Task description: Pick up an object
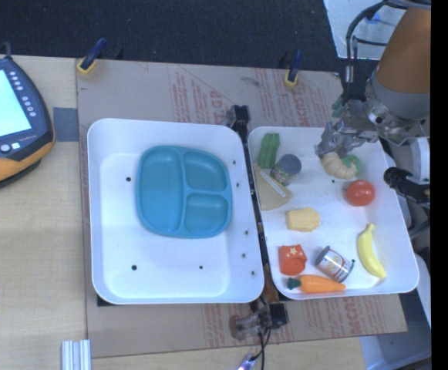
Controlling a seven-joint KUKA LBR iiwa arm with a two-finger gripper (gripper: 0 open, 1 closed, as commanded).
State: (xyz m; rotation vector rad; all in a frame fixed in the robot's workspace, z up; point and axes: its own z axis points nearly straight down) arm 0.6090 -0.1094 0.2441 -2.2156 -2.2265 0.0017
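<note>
Lying at about 1 o'clock in the right bin [397,206], a beige toy food piece [339,166] sits directly under the gripper [338,143]; I cannot tell its state. A tomato [359,193] lies at 4 o'clock, near.

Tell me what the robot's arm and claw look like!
The arm is a fat, rounded tube with a big orange band and a grey metal wrist below it. Black cables loop beside it. The claw is a small, dark grey, bumpy metal piece at the end.
</note>
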